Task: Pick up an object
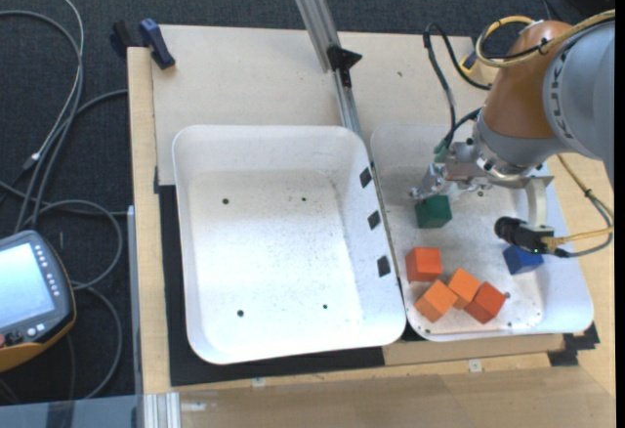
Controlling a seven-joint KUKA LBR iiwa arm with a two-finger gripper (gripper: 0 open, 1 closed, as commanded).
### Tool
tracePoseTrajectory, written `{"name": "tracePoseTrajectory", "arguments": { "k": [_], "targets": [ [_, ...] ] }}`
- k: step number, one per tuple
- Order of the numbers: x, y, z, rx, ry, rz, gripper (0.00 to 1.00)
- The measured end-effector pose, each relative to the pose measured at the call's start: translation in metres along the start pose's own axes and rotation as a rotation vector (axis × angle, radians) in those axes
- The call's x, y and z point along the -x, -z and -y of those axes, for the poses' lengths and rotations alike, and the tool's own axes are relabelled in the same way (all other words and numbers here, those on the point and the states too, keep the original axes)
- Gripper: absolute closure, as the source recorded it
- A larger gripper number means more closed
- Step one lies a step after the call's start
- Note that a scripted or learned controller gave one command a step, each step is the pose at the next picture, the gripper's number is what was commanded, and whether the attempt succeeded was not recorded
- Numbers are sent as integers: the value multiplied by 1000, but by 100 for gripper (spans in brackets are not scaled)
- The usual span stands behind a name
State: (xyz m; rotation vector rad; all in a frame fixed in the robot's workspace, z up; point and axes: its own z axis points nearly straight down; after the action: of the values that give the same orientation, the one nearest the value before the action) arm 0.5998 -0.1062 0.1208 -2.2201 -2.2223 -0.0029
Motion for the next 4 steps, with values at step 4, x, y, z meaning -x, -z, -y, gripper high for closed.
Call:
{"name": "tracePoseTrajectory", "arguments": {
  "k": [4],
  "targets": [
    [91,88,-50,6,1,4,100]
  ]
}}
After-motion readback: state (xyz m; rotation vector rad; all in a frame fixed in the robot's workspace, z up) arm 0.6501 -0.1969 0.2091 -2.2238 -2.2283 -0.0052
